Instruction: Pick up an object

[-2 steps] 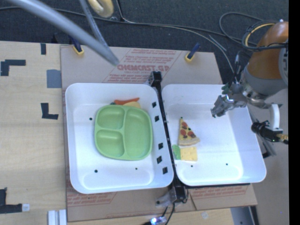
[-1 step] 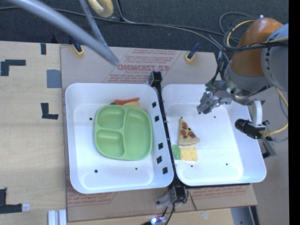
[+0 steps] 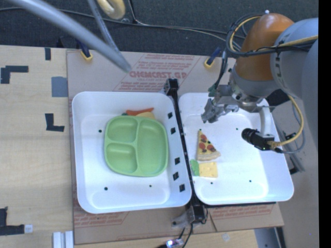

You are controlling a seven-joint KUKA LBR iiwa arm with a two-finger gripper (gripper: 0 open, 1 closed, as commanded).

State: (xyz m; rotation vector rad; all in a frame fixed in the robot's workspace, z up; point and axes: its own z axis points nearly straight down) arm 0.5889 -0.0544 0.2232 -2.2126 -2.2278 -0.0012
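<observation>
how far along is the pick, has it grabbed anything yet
Done: the arm has reached over the right bin, with the gripper above its upper left part. In hand: nothing visible. Left: the whole pick; the pizza slice and yellow block lie on the bin floor below it.

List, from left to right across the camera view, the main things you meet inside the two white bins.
Green divided plate in the left bin → pizza slice in the right bin → gripper above the right bin.
</observation>
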